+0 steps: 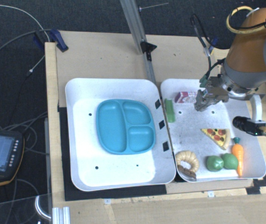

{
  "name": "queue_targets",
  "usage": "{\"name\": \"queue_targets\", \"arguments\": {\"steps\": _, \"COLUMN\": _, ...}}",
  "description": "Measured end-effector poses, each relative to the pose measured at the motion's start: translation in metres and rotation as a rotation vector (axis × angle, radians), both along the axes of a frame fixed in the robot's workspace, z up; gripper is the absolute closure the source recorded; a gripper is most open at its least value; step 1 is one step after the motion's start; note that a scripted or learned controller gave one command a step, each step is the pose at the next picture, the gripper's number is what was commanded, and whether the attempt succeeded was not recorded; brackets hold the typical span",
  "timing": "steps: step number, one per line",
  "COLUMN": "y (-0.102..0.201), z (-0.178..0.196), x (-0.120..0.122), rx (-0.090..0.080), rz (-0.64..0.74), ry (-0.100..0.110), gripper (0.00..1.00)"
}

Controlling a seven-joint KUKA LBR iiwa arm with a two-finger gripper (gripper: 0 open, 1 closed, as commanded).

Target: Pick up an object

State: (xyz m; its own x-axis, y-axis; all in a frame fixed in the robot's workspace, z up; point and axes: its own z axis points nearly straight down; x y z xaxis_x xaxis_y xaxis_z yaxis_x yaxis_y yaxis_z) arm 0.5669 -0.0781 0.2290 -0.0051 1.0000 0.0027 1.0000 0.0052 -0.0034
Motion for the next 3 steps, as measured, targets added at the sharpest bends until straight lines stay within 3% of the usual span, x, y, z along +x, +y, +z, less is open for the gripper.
{"name": "queue_targets", "arguments": {"steps": 3, "y": 0.160, "z": 0.003, "x": -0.034, "rx": 0.000, "rz": 0.000, "ry": 0.001, "gripper": 1.00}}
